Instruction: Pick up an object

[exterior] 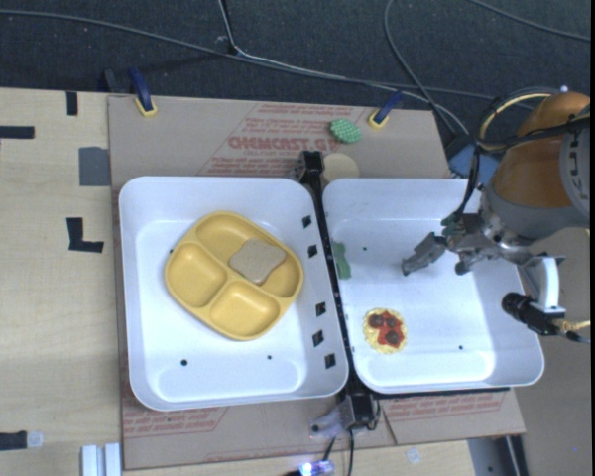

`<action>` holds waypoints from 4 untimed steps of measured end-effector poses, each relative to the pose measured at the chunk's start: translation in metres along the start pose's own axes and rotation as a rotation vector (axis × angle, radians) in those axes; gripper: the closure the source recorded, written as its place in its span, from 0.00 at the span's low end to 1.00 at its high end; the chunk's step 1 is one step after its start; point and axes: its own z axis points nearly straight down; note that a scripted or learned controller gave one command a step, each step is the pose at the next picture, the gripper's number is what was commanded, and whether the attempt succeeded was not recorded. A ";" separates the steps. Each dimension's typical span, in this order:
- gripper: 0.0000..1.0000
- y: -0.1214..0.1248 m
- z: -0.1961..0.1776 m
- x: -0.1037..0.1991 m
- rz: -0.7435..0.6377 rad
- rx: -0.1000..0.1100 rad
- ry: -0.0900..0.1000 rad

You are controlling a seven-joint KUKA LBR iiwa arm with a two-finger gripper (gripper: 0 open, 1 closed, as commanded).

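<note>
So far nothing has been lifted: a yellow tray (233, 276) with a tan slab (257, 259) on it is seen in the left bin (149, 365), while a small green piece (341, 260) by the divider and a red-and-yellow toy (385, 330) lie on the floor of the right bin (516, 370). The pincer (416, 261) is held over the right bin, above and right of the toy and apart from it, with nothing seen in it; whether it is open cannot be told. Bare floor is left around the toy, though the bin's front wall is near.
</note>
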 end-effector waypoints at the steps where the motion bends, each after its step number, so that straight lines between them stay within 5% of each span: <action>1: 0.00 -0.011 0.052 0.002 0.001 0.002 0.001; 2: 1.00 -0.010 0.040 0.002 -0.001 -0.002 0.000; 4: 1.00 -0.011 -0.054 0.013 0.000 -0.009 -0.002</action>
